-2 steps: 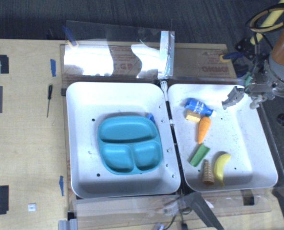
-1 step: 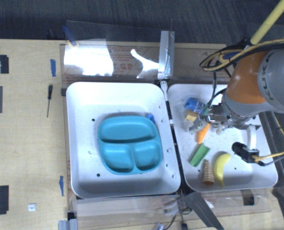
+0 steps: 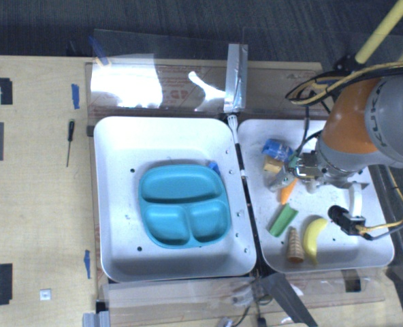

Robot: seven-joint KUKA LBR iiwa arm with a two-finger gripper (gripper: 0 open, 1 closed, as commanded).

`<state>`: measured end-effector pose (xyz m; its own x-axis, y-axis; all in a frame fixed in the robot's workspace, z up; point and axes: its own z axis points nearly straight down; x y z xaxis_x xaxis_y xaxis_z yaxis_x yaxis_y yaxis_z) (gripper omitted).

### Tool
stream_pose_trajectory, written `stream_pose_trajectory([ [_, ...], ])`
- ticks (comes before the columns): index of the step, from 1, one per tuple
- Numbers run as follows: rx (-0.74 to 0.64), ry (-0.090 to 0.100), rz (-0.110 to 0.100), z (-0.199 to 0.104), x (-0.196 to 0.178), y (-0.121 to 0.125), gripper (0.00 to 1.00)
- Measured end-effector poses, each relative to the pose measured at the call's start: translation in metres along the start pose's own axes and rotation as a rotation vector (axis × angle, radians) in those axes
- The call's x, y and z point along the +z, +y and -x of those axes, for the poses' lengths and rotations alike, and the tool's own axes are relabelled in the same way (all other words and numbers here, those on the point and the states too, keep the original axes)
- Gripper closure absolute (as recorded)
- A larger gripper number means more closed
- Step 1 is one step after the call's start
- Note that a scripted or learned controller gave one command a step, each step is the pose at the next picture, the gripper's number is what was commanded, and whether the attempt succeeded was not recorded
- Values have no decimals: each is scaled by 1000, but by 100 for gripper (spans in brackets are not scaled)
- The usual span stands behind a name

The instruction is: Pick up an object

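A pale wooden worktop (image 3: 31, 210) spreads out at nine o'clock, marked with black tape corners (image 3: 2, 90). A small screwdriver (image 3: 69, 140) lies on it beside blue tape strips (image 3: 75, 95). A clear plastic sheet (image 3: 154, 84) glares at twelve o'clock.

I count two white bins (image 3: 113, 182), one blue tray (image 3: 184, 203), one banana (image 3: 313, 237), one green block (image 3: 282, 221), one carrot (image 3: 286, 191).

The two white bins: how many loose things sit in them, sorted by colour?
Blue: 2, the divided tray in the left bin and a small blue-and-yellow item in the right bin
Orange: 1, carrot-like piece
Green: 1, block
Yellow: 1, banana
Brown: 1, cone-like piece
Total: 6
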<state>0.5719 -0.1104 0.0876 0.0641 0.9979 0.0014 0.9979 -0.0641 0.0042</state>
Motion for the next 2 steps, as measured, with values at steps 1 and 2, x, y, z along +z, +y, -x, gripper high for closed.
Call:
stream_pose_trajectory([
  [1, -103, -5, 8, 47, -100, -16, 0],
  [2, -50, 2, -13, -23, -25, 3, 0],
])
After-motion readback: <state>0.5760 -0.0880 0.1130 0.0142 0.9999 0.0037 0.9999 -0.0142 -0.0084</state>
